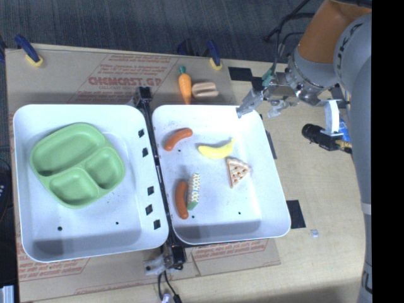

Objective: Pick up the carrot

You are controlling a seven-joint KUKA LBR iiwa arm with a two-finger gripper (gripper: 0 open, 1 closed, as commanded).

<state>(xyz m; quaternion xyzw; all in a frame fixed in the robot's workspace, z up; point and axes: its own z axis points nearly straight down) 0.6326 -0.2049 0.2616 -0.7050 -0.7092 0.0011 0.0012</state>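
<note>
A: Starting at the near edge, the two white bins sat side by side on the counter (328, 245), with cardboard showing under them. What was in the right bin (271, 216)?

B: Nearest us a sausage (182, 199) lay lengthwise, and a small corn cob (194, 190) lay just beside it, touching or nearly so. A little farther in was a waffle-patterned wedge (237, 171), then a banana (215, 149), and a second sausage (177, 139) lay at a slant towards the bin's left wall.

A: And the left bin (76, 242)?

B: It carried a green divided plate (77, 163), three compartments, sitting in the far half of the bin.

A: Now, the carrot (184, 86). Where was it?

B: Outside both bins! It lay on the cardboard beyond the right bin's far rim, orange body with the green top pointing away from us. A small bun-like sandwich (204, 91) lay just to its right.

A: And the arm (338, 33)?

B: It came in from the right, orange band up high, with the hand (249, 105) hovering at the right bin's far right corner. It was well apart from the carrot.

A: Open or closed?

B: I couldn't tell from that angle. Nothing showed in its grip. Blue clamps (28, 50) pinned the cardboard at the far edge.
</note>
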